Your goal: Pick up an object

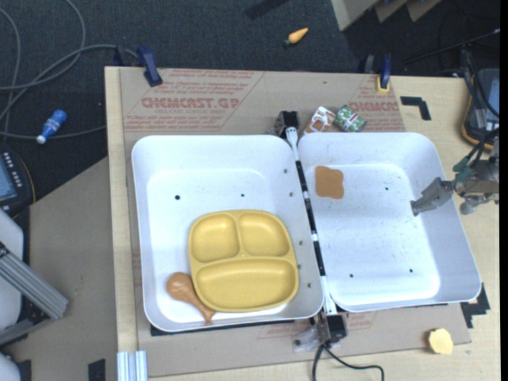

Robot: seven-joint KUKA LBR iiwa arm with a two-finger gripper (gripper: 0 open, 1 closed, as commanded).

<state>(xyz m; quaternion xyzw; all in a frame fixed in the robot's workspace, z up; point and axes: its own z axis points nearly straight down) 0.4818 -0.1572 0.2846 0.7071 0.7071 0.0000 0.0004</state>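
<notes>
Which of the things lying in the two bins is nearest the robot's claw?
The brown toast-like square, lying in the right bin with the gripper. The yellow divided plate and brown drumstick-shaped toy lie in the left bin.

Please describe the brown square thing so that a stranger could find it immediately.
Look at the right bin. Near its upper left corner lies a flat brown square, alone on the white floor. It is unlike the yellow tray and the spoon-shaped piece, which lie in the left bin.

A blue bottle and orange scrap (both small) lie on dark carpet.
</notes>
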